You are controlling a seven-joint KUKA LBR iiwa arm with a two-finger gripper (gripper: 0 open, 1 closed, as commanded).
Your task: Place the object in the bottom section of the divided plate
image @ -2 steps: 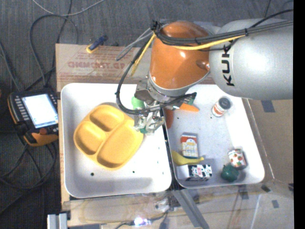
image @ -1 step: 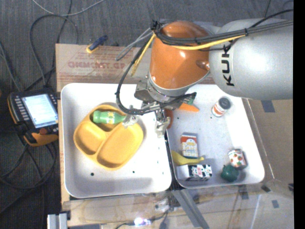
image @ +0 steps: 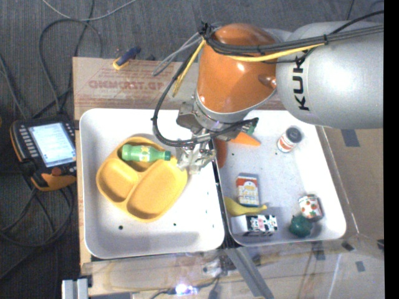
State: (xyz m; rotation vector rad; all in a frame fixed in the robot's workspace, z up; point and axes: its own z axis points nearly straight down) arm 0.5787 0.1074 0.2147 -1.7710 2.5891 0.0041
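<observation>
A yellow divided plate (image: 144,185) lies in the left bin (image: 100,229). A green bottle with a yellow cap (image: 143,153) rests on its side in the plate's upper section, cap end pointing right. The large lower section (image: 156,192) and the left section hold nothing. My gripper (image: 197,157) hangs over the plate's right rim, just right of the bottle's cap, under the orange wrist band. It looks open, and nothing sits between its fingers.
The right bin (image: 330,185) holds an orange carrot-like piece (image: 249,138), a small can (image: 288,139), a red-and-white box (image: 248,190), a yellow banana (image: 240,207), a black-and-white carton (image: 260,223), a green toy (image: 301,226) and another can (image: 310,205). A tablet (image: 47,143) sits at the left.
</observation>
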